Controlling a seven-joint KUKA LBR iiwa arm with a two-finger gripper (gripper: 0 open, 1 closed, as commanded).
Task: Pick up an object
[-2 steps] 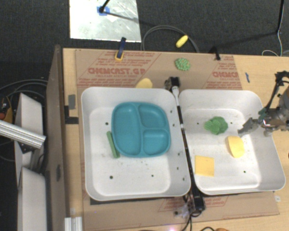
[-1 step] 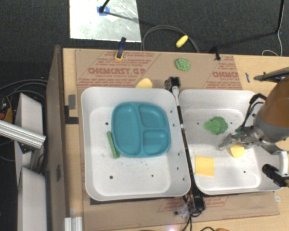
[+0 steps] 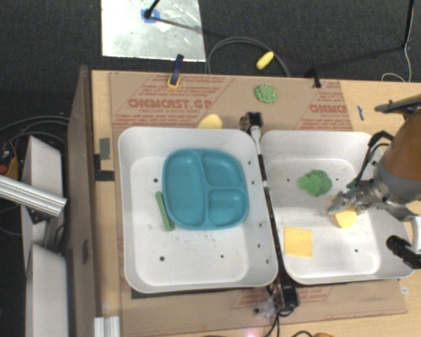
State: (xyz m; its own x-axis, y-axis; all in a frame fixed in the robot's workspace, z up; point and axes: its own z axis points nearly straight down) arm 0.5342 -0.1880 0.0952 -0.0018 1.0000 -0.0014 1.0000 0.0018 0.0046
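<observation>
My gripper (image 3: 345, 203) is low in the right bin (image 3: 351, 258), near its right side, on the grey arm with its orange band (image 3: 410, 153). A small yellow chunk (image 3: 346, 219) lies right under the gripper tip, touching or nearly touching it. To the gripper's left sits a green leafy lump (image 3: 314, 182). A flat yellow square (image 3: 298, 243) rests nearer the front of the same bin. The view does not show anything lifted off the bin floor.
The left bin (image 3: 140, 258) holds a blue divided plate (image 3: 205, 189) and a green stick (image 3: 163, 210) beside it. Behind the bins on the cardboard lie a yellow piece (image 3: 210, 122) and a green disc (image 3: 266, 93). A black divider (image 3: 264, 188) runs between the bins.
</observation>
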